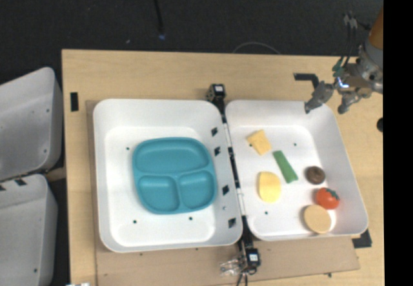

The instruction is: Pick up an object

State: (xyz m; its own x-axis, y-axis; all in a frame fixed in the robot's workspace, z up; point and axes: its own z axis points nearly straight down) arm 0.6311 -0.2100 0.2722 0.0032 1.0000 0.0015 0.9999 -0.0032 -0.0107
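I have the gripper (330, 97) spread and empty over the right bin's (345, 149) twelve-o'clock rim. The nearest pick, I judge, is the green block (284, 166) toward seven o'clock from it, its long axis running eleven to five.

Lighting: even, overhead, moderately bright. My two shallow white plastic bins (116, 226) read near-overexposed; shadows faint, short. Dark floor beyond my pale wooden bench (161, 71) underexposed. Overall focus soft, grainy.
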